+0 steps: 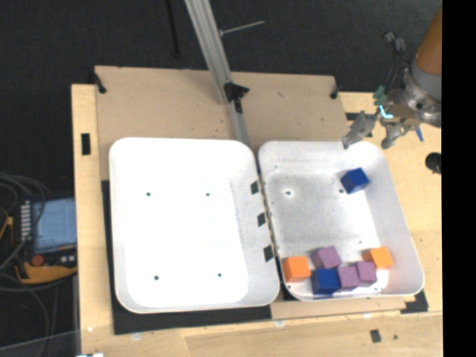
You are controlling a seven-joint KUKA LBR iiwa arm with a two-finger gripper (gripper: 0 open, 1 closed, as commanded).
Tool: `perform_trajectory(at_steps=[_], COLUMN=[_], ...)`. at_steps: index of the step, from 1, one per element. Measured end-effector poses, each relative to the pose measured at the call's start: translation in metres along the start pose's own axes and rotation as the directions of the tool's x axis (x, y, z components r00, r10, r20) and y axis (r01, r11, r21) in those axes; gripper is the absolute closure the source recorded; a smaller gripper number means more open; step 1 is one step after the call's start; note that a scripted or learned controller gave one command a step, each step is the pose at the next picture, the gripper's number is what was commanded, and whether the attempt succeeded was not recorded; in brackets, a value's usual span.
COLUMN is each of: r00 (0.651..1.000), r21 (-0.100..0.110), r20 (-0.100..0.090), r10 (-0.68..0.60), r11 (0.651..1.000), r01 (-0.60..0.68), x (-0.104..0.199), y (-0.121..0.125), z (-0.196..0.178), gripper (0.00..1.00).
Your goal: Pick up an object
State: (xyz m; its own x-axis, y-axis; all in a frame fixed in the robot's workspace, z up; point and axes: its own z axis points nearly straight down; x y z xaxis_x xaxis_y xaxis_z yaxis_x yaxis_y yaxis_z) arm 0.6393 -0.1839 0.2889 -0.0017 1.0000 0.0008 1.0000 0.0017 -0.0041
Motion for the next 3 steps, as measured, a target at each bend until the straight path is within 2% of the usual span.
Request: perform_trajectory(at_steps=[1, 3], r00=[1.000, 1.000], r21=[-0.004, 0.001], r20=[0.004, 0.002], r10=[-0.002, 0.004], r11=[1.000, 1.000], r01=[0.002, -0.004], x=[-0.001, -0.003], y=[0.000, 0.001], z=[-0.003, 0.123], gripper=[0.00, 0.00])
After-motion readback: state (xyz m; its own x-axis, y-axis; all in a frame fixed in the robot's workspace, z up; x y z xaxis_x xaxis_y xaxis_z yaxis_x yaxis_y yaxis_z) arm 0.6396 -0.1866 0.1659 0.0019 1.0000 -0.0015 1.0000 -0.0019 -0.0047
